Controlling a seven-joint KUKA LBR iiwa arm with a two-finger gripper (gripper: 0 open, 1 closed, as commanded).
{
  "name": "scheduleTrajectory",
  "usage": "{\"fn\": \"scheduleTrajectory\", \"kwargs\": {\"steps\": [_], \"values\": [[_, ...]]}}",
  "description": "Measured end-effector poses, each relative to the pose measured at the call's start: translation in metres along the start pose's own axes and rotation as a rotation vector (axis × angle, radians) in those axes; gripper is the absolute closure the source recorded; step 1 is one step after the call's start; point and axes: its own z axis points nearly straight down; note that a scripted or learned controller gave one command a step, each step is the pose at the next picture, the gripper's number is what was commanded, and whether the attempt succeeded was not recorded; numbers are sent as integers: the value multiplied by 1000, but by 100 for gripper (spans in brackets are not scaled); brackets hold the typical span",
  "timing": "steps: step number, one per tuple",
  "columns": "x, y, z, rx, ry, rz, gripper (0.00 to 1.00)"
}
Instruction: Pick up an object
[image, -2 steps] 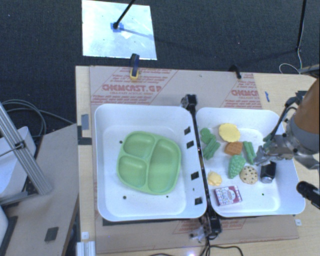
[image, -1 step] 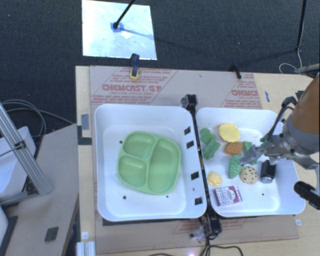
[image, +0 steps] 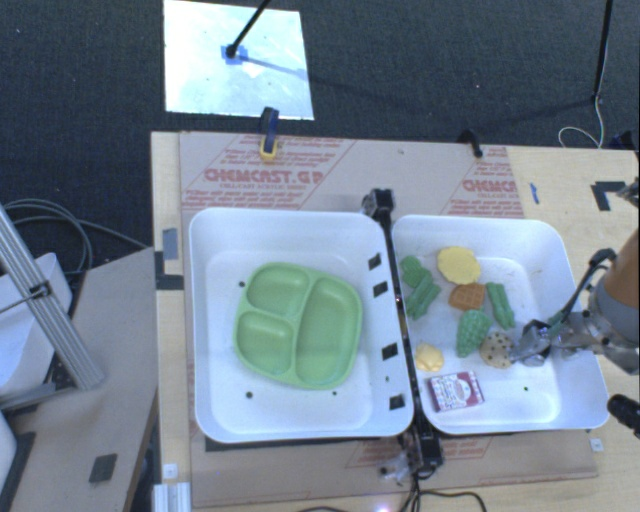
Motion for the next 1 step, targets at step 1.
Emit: {"fn": "scheduleTrajectory", "kwargs": {"steps": [1], "values": [[41,0,-148,-18,-1,-16,0]]}}
